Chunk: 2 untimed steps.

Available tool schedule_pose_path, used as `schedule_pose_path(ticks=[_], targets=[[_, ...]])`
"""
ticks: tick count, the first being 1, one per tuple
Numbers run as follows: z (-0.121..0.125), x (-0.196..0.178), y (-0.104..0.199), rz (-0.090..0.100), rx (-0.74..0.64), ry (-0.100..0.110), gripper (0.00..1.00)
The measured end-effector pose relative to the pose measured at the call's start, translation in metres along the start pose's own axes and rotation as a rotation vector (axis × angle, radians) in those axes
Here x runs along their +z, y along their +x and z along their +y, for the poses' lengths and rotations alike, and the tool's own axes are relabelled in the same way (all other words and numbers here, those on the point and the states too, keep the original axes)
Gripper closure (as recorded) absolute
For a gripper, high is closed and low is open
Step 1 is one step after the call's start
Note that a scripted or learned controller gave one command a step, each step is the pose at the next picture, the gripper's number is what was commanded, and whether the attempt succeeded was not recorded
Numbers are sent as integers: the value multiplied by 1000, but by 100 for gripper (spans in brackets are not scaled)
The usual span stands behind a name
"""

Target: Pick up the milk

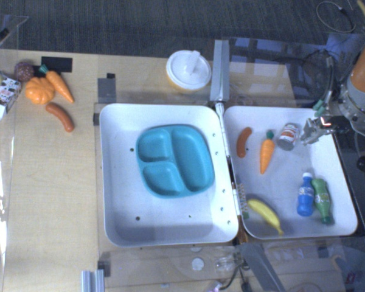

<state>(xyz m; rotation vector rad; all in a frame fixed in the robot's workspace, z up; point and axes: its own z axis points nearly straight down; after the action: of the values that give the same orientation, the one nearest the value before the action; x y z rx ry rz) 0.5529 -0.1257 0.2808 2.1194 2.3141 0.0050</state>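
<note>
Bench, two white bins: your right bin point(347, 221) holds sausage, carrot, banana, green bottle, can, and the blue-and-white milk point(305, 195) near its lower right. Gripper point(310, 129) beside the can point(288, 135); finger state unclear.

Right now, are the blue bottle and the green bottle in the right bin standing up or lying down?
Lying down. The blue bottle and green bottle lie flat, side by side, on the floor of the right bin.

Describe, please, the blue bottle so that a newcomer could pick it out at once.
Look at the right-hand white bin, the one without the blue tray. Near its lower right corner two bottles lie side by side. The blue bottle is the left one, with a white cap and a pale label; its neighbour, the green bottle, touches its right side.
</note>
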Motion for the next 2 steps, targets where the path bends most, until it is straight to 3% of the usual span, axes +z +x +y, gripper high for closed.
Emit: schedule_pose_path(ticks=[1,2], targets=[[24,48,56,1,183,4,100],[24,23,112,1,276,2,100]])
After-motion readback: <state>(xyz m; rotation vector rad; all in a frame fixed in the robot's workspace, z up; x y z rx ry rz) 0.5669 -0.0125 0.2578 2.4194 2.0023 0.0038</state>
